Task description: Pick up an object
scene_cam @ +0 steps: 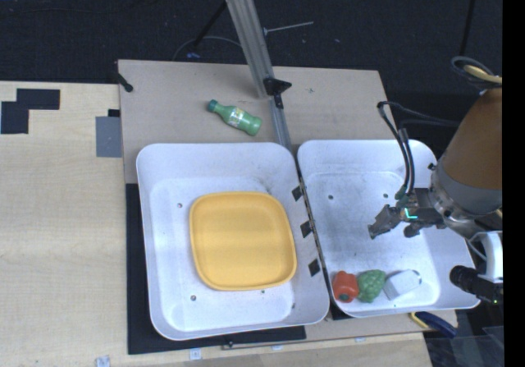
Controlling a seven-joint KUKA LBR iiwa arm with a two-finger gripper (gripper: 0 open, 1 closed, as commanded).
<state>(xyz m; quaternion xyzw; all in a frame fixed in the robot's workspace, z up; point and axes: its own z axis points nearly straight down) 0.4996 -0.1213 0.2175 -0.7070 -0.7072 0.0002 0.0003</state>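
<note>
Red pepper (pixel 345 286), green vegetable (pixel 372 284), white block (pixel 402 283), pincer (pixel 384 227) above

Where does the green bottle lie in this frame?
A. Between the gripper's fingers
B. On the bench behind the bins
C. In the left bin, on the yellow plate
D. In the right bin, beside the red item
B: the green bottle lies on its side on the bench behind the left bin, outside both bins.
</note>
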